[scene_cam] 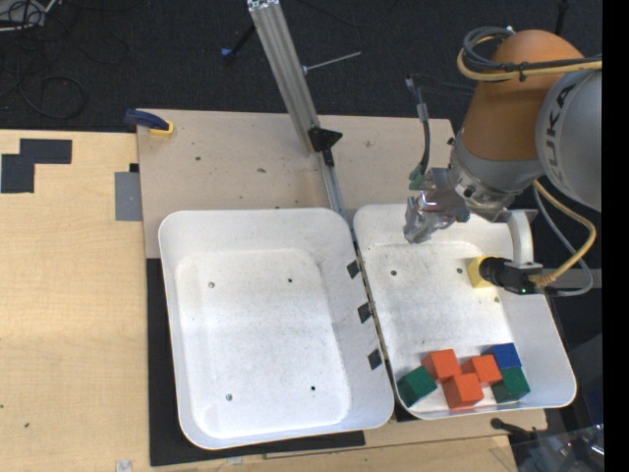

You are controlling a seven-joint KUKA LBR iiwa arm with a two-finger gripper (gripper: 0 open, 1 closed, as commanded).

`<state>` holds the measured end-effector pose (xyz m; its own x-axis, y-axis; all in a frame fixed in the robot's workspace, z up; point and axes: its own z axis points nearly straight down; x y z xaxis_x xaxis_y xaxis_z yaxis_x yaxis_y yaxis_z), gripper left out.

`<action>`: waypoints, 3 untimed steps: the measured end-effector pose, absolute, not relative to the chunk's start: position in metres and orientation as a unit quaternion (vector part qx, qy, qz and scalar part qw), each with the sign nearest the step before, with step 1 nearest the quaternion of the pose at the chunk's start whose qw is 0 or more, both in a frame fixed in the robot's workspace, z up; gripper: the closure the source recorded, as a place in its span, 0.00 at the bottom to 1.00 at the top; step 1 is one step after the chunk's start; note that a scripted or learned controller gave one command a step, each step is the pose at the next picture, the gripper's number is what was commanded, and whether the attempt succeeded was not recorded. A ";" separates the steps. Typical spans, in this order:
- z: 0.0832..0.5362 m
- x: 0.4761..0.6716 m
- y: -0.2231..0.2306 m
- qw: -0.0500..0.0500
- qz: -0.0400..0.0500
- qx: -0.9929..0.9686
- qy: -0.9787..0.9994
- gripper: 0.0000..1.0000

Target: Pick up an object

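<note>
Camera view, your inventory from above:

1. Arm (521, 96): grey with an orange band, reaching in from your right, wrist over the far end of the right bin.

2. Gripper (425, 226): hangs above the right bin's far left corner, pointing down toward the bin floor. You cannot tell from this angle whether the claw is spread or pressed together; nothing shows between its tips.

3. Right bin (432, 293): shallow, white, speckled floor. Holds every loose item listed below.

4. Blocks, clustered at the near end of the right bin, well apart from the gripper:
 - orange block (441, 363), at the cluster's far left;
 - second orange block (485, 368), just right of the first;
 - third orange block (463, 390), nearest you, touching the other two;
 - green block (416, 384), at the left edge of the cluster, beside the bin's near wall;
 - dark green block (511, 387), at the right edge;
 - blue block (505, 355), behind the dark green one.

5. Yellow piece (481, 271): by the right bin's right wall, beside a black cable fitting (511, 275).

6. Left bin (265, 323): shallow, white, beside the right bin; three black clips (364, 312) sit along the seam between them.

7. Aluminium rail (290, 77): slants up from behind the bins.

8. Bench (69, 303): pale wood, with dark patches at your far left.
</note>
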<state>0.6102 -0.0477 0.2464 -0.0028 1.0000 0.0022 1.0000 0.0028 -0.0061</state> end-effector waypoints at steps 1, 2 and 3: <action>0.232 0.584 -0.002 0.003 0.002 -0.706 -0.708 1.00; 0.223 0.567 0.048 0.003 0.002 -0.706 -0.708 1.00; 0.214 0.540 0.095 0.003 0.002 -0.706 -0.708 1.00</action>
